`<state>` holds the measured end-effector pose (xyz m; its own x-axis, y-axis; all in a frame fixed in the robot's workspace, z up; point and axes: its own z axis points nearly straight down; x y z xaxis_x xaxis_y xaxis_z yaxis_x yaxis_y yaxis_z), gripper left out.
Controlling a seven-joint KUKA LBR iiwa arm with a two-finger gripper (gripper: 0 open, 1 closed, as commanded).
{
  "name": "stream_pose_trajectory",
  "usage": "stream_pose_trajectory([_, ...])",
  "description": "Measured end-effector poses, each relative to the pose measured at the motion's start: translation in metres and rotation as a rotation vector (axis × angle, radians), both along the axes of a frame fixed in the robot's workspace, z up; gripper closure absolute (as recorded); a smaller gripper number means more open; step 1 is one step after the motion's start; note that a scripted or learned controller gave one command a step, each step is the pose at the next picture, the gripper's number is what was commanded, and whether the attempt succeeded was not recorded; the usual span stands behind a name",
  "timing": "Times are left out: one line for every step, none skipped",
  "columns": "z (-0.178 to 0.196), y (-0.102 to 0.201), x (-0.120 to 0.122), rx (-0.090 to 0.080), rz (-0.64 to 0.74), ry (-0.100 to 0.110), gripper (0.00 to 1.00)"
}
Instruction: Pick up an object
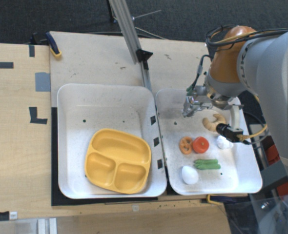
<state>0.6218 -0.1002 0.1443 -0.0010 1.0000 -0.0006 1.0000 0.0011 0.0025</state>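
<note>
- Candidates all lie in the right bin (246, 179). Landmark: the tomato (200, 145), red, round, near the bin's middle.
- Orange slice (185, 145) touches the tomato on its left side in view.
- Green bean (207, 164) lies just below the tomato; white egg (189, 175) sits below and left of it, near the bin's front wall.
- Tan curved piece (214, 123) lies above and right of the tomato; a small white item (224, 142) lies just right of it, partly under a black fitting on the arm, so its kind is unclear.
- Gripper (189, 108) hangs above and slightly left of the tomato, over bare bin floor near the back left part of the right bin. Nothing shows between its fingers; it touches no object that I can see.
- How wide the gripper stands cannot be told from this slant; the tips blur into one dark cluster.
- Judged step: approach, before any grasp. No target is committed yet.
- Next move likely calls for a shift toward the tomato and slice, the nearest things, then a straight descent. They touch, so a close on either risks nudging the other.
- Left bin (73, 99) holds a yellow tray (117, 161), well apart from the tomato.
</note>
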Motion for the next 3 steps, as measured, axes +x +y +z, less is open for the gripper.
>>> stream_pose_trajectory([0.043,-0.002,0.001,0.0,0.0,0.0,1.0])
stream_pose_trajectory([0.09,-0.002,0.002,0.0,0.0,-0.001,1.0])
stream_pose_trajectory([0.078,0.055,0.001,0.002,0.005,0.005,1.0])
